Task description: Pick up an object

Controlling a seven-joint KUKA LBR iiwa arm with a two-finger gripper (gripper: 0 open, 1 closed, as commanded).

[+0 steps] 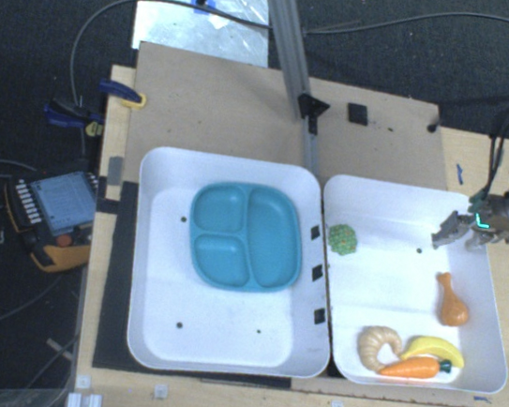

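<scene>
In the right bin (pixel 369 201), a green broccoli floret (pixel 342 239) sits near the left wall, a drumstick (pixel 452 302) lies right, and croissant (pixel 377 344), banana (pixel 435 349) and carrot (pixel 412 367) cluster in front. The gripper (pixel 451 232) hovers over the right rim; its jaw state cannot be told.

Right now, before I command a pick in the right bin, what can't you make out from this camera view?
- Tool: small and blurred over the right bin's far right corner; its finger state is unreadable.
- Arm: cut off by the picture's right edge.
- Croissant, banana, carrot: bunched together; which overlaps which is unclear.
- Green item: too small to identify.
</scene>
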